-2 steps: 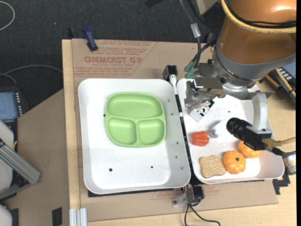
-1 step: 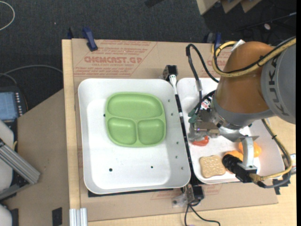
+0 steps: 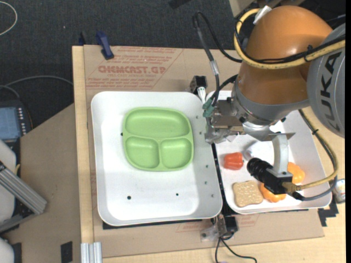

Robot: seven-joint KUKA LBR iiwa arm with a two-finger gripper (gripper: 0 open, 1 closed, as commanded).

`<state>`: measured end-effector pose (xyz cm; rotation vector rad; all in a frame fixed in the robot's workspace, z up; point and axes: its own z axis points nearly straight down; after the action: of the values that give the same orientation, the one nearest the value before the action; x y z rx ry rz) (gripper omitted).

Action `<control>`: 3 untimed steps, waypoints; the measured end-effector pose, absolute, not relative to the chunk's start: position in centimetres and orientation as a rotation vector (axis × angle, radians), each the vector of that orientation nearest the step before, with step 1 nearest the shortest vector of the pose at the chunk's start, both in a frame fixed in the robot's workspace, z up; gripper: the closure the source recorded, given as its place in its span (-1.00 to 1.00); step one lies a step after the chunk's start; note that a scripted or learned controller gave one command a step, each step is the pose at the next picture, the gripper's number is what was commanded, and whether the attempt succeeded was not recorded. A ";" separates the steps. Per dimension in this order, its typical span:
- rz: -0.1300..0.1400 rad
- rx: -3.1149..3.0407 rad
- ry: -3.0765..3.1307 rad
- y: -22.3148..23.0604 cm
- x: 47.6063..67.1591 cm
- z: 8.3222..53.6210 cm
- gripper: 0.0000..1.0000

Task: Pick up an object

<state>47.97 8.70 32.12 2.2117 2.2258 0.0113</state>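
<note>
Nearest, a tan toast slice [image 3: 247, 193] lies in the right bin [image 3: 274, 206], right of the green divided plate [image 3: 158, 138]. An orange food piece [image 3: 295, 173] sits farther right of the plate, partly hidden by the arm. A red food piece [image 3: 233, 160] lies just right of the plate, across the bin walls. The end effector [image 3: 222, 126] hangs just beyond the red piece, beside the plate's right edge. The wrist covers it, so I cannot tell whether it is open or closed. The plate rests in the left bin [image 3: 109, 190].

arm [image 3: 332, 86] grey | orange band [image 3: 279, 48] | yellow cable [image 3: 238, 34] | black lettering
</note>
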 end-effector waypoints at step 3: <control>0.000 2.222 2.221 12.7 48.0 37.1 1.00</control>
<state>47.95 12.66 37.12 2.2216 2.2215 -0.0002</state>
